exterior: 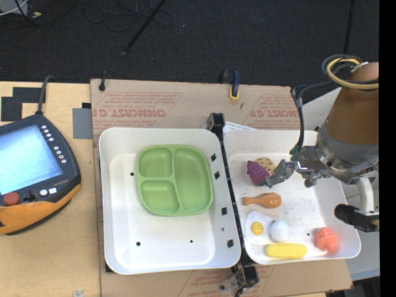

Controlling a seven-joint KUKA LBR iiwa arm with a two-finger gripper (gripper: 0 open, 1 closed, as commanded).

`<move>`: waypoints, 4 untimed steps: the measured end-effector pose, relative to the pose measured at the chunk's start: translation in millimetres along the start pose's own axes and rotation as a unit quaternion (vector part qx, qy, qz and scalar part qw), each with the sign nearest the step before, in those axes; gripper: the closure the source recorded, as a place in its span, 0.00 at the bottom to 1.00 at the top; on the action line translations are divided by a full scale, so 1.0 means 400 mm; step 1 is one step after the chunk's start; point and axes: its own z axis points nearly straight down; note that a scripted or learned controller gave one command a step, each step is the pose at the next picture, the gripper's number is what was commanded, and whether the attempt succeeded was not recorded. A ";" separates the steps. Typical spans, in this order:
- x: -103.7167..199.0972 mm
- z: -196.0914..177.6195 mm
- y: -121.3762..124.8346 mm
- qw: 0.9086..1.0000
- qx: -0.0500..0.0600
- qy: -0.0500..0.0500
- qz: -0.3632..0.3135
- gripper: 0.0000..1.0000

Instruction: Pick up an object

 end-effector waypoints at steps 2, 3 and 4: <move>-0.015 0.272 -0.022 1.000 0.002 0.000 0.001 0.00; -0.010 0.389 -0.022 1.000 0.000 0.000 0.000 0.00; -0.018 0.357 -0.023 1.000 -0.001 0.000 0.005 1.00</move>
